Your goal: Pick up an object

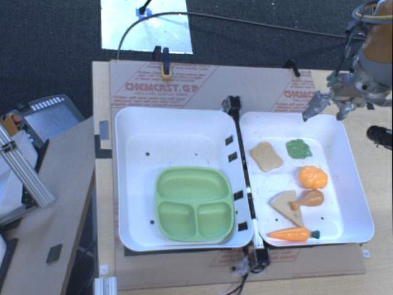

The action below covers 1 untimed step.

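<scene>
The right bin [353, 165] holds several toy foods: a tan bread slice [266, 156], a green leafy piece [298, 148], an orange pumpkin [313, 177], a brown drumstick [308, 198], a tan wedge [284, 203] and a carrot [293, 233] near the front wall. My gripper [328, 108] hangs over the bin's far right corner, above and behind the green piece. Its two fingers are spread apart with nothing between them.
A green divided plate [195, 203] lies in the left bin [135, 165]. Black clips line the wall between the two bins [239, 177]. A grey device [46, 118] and a metal rail [21, 165] sit on the side table at the left.
</scene>
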Motion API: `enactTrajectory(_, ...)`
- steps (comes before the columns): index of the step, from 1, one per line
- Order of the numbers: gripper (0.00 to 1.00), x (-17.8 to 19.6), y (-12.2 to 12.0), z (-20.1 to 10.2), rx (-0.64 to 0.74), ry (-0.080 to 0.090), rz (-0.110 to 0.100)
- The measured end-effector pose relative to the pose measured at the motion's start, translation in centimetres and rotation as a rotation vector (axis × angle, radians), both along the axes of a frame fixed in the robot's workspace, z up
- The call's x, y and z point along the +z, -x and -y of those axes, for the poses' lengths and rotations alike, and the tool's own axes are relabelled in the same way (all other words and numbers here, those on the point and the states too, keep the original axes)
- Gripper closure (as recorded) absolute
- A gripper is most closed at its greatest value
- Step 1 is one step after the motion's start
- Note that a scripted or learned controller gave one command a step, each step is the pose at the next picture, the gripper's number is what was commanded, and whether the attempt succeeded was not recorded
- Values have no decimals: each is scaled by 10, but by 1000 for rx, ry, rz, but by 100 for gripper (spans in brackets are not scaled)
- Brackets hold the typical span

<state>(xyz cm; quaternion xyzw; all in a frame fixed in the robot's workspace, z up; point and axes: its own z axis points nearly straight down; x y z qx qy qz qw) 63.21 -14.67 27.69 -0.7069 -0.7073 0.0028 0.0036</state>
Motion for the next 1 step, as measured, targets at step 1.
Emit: enactTrajectory(1, 0, 7, -2, 0, 2, 2, 11)
